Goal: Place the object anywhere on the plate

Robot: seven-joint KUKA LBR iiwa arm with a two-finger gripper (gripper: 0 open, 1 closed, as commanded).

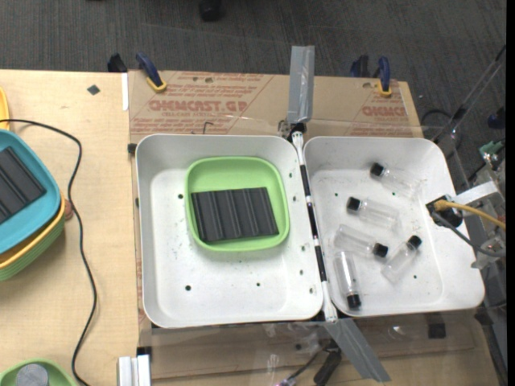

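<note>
Lying in the right bin (438, 284), black-capped clear vials (347, 276) are found right of the green plate (233, 170); the pincer's state cannot be told.

Green plate (238, 175) in left bin, clear black-capped vials (347, 278) in right bin

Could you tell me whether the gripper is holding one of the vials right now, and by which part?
That cannot be told. The vials lie loose in the right bin.
</note>
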